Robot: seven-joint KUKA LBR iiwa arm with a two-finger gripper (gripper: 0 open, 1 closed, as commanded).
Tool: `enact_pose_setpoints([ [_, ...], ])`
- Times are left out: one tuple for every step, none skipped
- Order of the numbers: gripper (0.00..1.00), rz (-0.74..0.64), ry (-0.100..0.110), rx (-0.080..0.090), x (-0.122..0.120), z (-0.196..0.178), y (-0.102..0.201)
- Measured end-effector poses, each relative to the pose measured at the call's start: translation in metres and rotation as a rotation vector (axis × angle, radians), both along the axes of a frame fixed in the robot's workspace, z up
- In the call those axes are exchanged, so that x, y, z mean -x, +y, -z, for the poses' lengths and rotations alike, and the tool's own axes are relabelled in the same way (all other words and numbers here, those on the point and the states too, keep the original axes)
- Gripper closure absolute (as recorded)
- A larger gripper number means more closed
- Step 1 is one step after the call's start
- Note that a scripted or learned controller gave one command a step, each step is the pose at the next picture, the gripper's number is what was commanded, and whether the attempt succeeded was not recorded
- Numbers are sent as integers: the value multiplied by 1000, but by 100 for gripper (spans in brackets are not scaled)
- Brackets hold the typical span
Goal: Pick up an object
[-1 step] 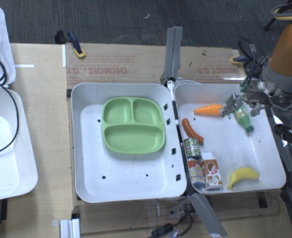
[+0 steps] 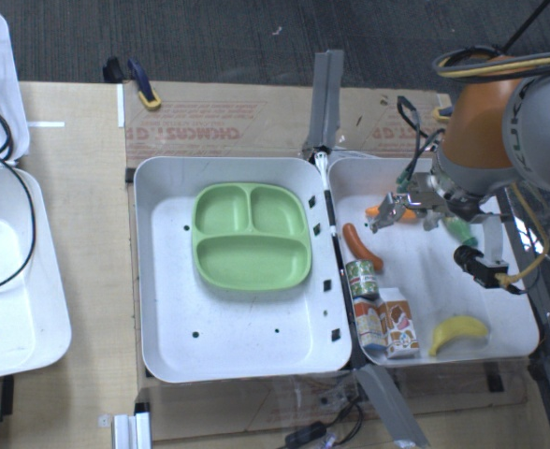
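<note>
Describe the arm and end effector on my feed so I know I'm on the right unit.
The arm is grey with a rounded orange band above the wrist. Black cables loop beside the wrist, and a yellowish hose curves over the top. The end effector is a small metallic grey assembly with a black fitting hanging below.

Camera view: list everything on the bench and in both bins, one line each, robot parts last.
Left bin: one, white, left of the divider.
Divided plate: one, light green, three compartments, in the left bin.
Right bin: one, white, right of the divider.
Sausage: one, red-orange, right bin, near its left wall.
Can: one, green label, just below the sausage.
Carton: one, white and red, front left corner of the right bin.
Banana: one, yellow, front of the right bin.
Carrot: one, orange, by the gripper.
Clamp: one, blue and yellow, bench's back edge.
Arm: one, grey with orange band.
Gripper: one, over the right bin's back.
</note>
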State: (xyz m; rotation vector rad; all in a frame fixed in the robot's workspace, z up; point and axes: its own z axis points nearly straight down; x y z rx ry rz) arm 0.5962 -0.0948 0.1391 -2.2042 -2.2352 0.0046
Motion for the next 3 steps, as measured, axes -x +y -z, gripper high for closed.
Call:
enact_pose_setpoints([
  [0,-70,-3,1,-31,48,-36],
  [100,-67,-5,1,-31,38,-37],
  [0,-67,-5,1,-31,38,-37],
])
